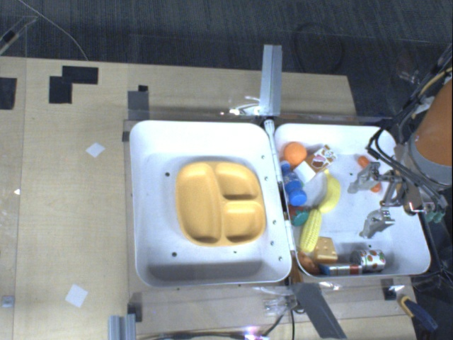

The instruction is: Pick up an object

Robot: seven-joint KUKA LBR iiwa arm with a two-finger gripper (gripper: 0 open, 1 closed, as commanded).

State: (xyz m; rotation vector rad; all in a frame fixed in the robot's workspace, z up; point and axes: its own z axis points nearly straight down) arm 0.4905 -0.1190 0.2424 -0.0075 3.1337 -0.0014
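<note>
Far left of the claw, the left bin (141, 190) holds a yellow divided tray (218, 202), lying flat near its middle. Nearer, along the left wall of the right bin (417, 261), sits a clutter: an orange ball (294, 152), a small box (320, 159), blue pieces (292, 190), a banana (331, 193) and a corn cob (311, 231) just left of the claw. Below and left of it lie a tan block (325, 247) and a can (368, 261) on its side. The claw (371, 202) hangs over bare bin floor, its two fingers (364, 181) spread apart with nothing between them, pointing left. The arm (432, 140) enters from the right, wrist bent down over the bin's right side, cables looping round it.
</note>
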